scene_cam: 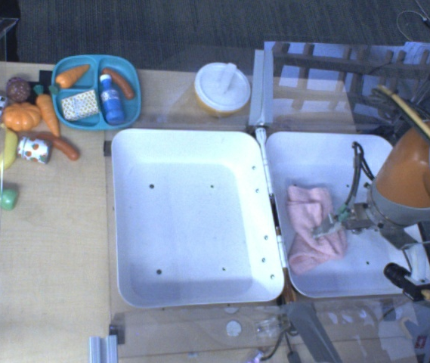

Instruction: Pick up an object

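From my feed, the thing to pick is a pink cloth [310, 228], soft and crumpled, bunched into an uneven heap with folds running along its length; its upper part is a paler, flatter lobe and its lower end bulges into a rounder lump. It lies in the right bin [366, 151], toward that bin's left wall, directly under and to the left of the tool [331, 223]. The arm [409, 180] comes in from the right, its orange band above the wrist sitting high and to the right of the tool, the grey wrist angled downward and leftward so the tool is low against the cloth's right edge. The tool's slim fingers appear to rest on the fabric, with a fold of the pink cloth pinched between them, so I read it as clenched on the cloth, though the cloth lies flat on the bin floor. Dark cables loop above the tool along the wrist. The left bin [188, 218] lies well to the left of the tool. Far beyond it on the desk [48, 263] sit a blue divided plate [94, 91] with toy food and a white lidded cup [222, 88].
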Action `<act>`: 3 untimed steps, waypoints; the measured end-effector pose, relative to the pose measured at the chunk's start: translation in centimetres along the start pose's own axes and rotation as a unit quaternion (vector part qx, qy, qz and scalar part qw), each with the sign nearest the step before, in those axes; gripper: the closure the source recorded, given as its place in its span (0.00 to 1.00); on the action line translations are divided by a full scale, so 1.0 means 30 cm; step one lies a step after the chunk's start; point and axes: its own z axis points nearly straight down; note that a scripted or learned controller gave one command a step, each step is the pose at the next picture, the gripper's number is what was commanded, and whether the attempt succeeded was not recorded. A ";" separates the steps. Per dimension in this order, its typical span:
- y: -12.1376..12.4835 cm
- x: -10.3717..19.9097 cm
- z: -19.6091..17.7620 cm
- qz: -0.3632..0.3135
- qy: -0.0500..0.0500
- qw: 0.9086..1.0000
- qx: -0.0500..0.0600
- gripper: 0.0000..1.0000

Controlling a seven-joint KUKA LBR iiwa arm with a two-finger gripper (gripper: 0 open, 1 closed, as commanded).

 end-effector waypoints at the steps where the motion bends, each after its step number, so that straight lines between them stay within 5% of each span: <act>1: 0.000 0.100 0.001 -0.020 0.001 1.000 0.001 0.00; 2: 0.012 0.103 -0.036 -0.021 0.001 1.000 -0.002 1.00; 3: 0.199 0.277 -0.303 -0.143 0.006 0.990 0.010 1.00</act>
